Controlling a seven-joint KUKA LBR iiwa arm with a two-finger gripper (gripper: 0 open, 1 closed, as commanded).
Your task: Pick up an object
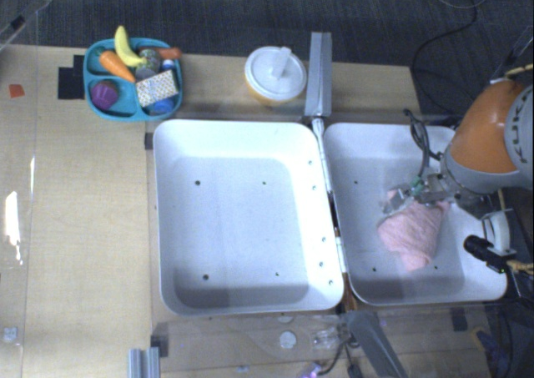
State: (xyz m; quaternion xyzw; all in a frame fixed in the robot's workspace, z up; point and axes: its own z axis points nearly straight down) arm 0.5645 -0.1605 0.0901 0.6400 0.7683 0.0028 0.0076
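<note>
A crumpled pink cloth [410,234] lies in the right bin [367,151], toward its right side. My gripper [420,193] hangs low over the cloth's upper edge, at the end of the grey arm with the orange band [492,130] that reaches in from the right. The fingertips are down at the top of the cloth; I cannot make out how they stand.
The left bin [242,218] sits beside the right one, with a metal divider [318,76] behind them. A blue tray [133,76] of toy food stands at the back left and a white lidded cup [275,74] at the back centre.
</note>
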